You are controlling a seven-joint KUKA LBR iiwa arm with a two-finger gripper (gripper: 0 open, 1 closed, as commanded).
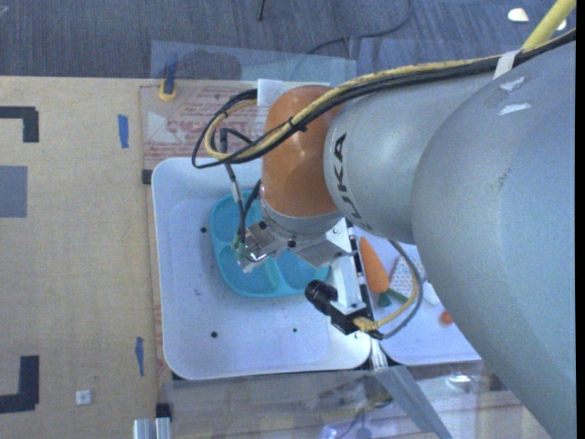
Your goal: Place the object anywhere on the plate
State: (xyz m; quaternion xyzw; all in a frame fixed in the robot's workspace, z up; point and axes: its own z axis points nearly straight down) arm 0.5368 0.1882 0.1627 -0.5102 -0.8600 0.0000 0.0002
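Note:
A blue plate lies in the left white bin, partly covered by the arm. My gripper hangs right over the plate, and the wrist hides most of it. An orange carrot with a green end lies in the right bin, just right of the arm's wrist.
The big grey arm with its orange band fills the right half and hides most of the right bin. Cables loop off the wrist over the left bin. A wooden board lies to the left of the bins.

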